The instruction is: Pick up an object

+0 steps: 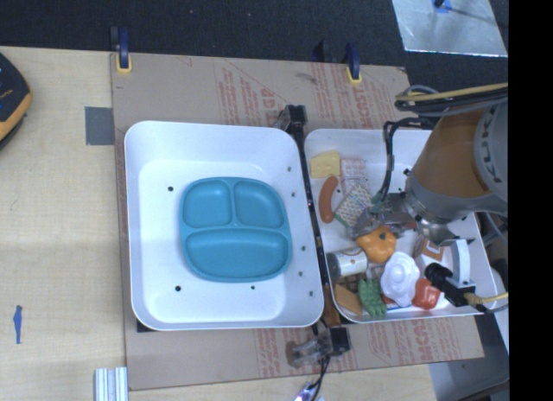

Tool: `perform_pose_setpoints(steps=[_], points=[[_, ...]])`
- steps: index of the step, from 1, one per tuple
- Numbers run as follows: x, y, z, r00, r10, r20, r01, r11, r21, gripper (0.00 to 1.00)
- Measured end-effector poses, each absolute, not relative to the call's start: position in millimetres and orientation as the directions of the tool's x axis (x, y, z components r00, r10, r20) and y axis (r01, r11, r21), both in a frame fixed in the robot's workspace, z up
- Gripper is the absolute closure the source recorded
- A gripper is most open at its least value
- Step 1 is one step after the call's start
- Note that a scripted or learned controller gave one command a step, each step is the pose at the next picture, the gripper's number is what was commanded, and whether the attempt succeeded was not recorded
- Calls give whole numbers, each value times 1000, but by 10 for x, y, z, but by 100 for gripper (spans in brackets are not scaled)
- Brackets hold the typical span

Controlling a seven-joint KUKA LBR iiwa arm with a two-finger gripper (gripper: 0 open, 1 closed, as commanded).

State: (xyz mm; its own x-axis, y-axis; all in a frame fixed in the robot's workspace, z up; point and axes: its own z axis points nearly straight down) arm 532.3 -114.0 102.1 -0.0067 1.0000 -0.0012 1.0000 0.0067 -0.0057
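The right bin holds a heap of toy food. In it lie a yellow cheese wedge, a red sausage, a checkered packet, an orange fruit, a white lumpy piece, a red piece, a green piece and a small white can. My gripper reaches in from the right and hangs low over the middle of the heap. It sits just above the orange fruit, beside the checkered packet. The arm's wrist hides the bin's right part.
The left bin holds a blue divided plate at its middle. A black clip sits at the far end of the wall between the bins. Cables run over the arm at the back right.
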Motion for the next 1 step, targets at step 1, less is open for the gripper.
perform_pose_setpoints(steps=[1], points=[[5251, -411, 1971, -11, 1000, 3, 1000, 11, 4, 100]])
